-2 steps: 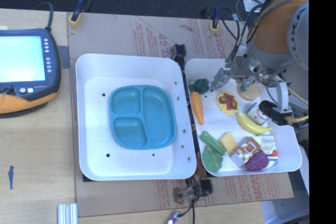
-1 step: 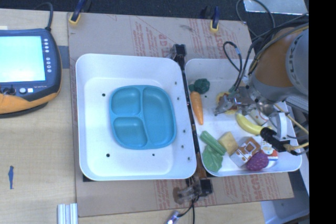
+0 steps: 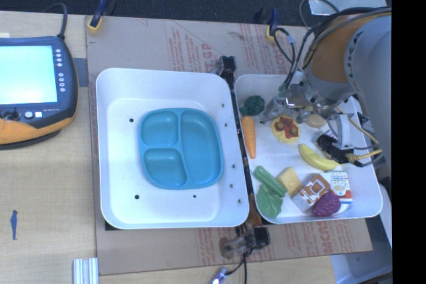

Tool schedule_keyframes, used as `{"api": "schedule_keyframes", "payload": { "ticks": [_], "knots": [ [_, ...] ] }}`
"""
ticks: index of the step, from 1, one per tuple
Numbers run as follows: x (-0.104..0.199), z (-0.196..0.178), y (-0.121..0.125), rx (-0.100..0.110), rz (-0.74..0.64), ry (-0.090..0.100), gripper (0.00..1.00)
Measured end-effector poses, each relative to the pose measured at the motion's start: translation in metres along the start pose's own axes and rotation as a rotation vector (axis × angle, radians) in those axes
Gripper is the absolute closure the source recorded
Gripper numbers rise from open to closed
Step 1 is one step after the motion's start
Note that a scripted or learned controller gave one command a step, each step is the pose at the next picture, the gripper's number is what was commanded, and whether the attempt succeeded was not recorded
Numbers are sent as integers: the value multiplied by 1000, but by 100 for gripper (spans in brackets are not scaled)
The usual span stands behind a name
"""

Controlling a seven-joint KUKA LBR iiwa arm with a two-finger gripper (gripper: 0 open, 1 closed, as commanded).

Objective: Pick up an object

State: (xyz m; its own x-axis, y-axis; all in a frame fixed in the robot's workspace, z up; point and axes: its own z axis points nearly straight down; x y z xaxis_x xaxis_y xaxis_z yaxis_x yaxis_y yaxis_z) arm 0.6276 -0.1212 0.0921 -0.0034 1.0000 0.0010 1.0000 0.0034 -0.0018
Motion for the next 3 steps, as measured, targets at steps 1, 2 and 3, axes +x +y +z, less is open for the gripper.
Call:
{"api": "schedule_keyframes", "payload": {
  "ticks": [1,2,3],
  "knots": [
    [14,1,-40,3,0,-1,0],
    [11,-12,-39,0,0,-3,100],
    [11,-12,-39,0,0,-3,0]
  ]
}}
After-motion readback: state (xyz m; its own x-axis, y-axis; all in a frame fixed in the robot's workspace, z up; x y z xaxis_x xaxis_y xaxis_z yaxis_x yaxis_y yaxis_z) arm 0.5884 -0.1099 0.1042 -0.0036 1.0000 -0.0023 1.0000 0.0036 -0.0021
